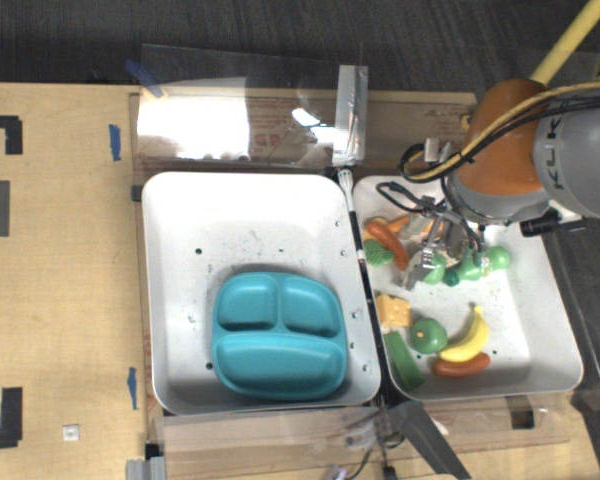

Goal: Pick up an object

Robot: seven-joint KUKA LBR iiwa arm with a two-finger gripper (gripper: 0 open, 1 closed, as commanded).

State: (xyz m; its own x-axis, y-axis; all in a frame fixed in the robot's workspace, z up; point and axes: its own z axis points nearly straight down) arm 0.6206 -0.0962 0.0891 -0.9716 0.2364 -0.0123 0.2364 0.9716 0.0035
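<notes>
white letters "ku" stand on the grey arm (578, 163), up and right of the jaws; the rest is cut off. nothing else is readable.

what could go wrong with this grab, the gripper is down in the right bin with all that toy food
1. The gripper sits among crowded pieces in the right white bin: an orange carrot-shaped toy and small green round toys lie close by, so it may nudge them or catch two at once.
2. It works near the wall shared with the left white bin, so a collision there seems possible.
3. The loose black cables above the wrist could snag.
</notes>
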